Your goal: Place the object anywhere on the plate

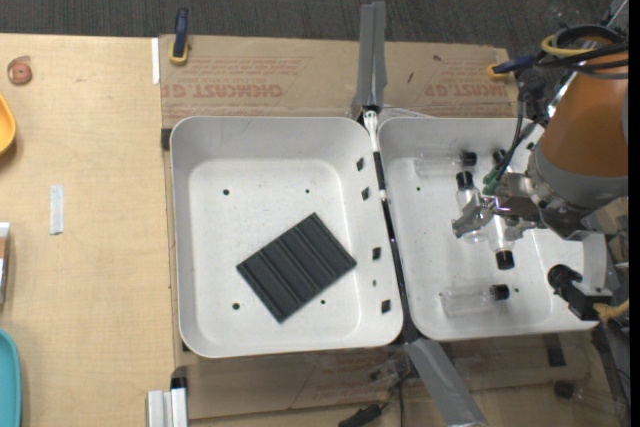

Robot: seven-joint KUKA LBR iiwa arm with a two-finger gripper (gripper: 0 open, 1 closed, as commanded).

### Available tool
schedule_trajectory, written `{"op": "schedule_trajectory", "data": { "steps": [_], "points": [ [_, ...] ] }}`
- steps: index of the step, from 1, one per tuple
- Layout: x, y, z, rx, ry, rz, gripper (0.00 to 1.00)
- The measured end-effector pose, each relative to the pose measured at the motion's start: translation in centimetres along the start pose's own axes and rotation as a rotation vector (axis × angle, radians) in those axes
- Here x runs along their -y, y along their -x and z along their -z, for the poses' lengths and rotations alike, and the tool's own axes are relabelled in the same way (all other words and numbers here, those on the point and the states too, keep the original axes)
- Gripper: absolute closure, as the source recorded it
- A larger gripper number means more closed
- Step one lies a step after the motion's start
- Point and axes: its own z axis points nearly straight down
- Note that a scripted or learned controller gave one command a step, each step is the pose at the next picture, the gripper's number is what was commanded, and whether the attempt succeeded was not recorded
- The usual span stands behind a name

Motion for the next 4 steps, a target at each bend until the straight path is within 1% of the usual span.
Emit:
{"op": "schedule_trajectory", "data": {
  "steps": [1,2,3,4],
  "points": [
    [1.6,-6.3,-1.6,0.0,0.001,0.106,1.0],
    [-8.1,-12.0,-1.6,0.002,0.001,-0.019,1.0],
    [-2.6,-14.6,-1.6,0.001,0.0,0.322,1.0],
    [-3.6,-15.7,-1.6,0.002,0.002,0.367,1.0]
  ]
}}
